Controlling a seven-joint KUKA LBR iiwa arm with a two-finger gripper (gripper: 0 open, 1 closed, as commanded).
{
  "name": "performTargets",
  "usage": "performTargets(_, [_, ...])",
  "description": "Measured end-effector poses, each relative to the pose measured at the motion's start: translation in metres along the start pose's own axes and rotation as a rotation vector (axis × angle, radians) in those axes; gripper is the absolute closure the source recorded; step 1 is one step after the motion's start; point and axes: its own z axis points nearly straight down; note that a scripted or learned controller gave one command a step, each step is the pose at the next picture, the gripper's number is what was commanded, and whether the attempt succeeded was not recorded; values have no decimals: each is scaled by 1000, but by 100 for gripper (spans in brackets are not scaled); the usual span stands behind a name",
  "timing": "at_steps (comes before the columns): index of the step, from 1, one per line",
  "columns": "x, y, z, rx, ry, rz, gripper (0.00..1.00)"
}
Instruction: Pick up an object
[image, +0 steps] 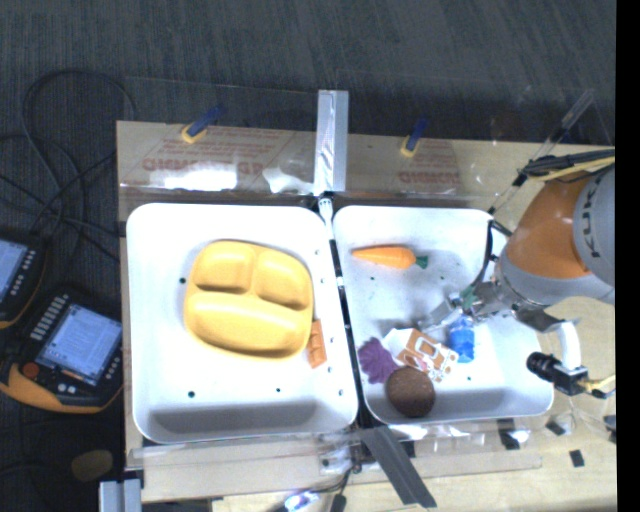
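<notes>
The right bin (400, 225) holds an orange carrot (385, 257) near its far wall. At the bin's front lie a purple piece (375, 358), a brown ball (410, 391), an orange-and-white packet (424, 352) and a small blue object (462, 341). My gripper (466, 304) reaches in from the right and hangs low over the bin, just behind the blue object. Whether it touches the blue object is unclear.
In the left bin (160, 240) a large yellow sectioned tray (248, 298) lies face down, with a small orange piece (317, 346) at its right edge. The arm's orange band (545, 240) stands over the right bin's far right corner. Devices and cables lie on the floor at left.
</notes>
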Motion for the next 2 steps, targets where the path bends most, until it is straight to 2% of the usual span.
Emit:
performTargets(1, [1, 2, -10, -4, 2, -1, 100])
performTargets(2, [46, 33, -100, 12, 3, 102, 100])
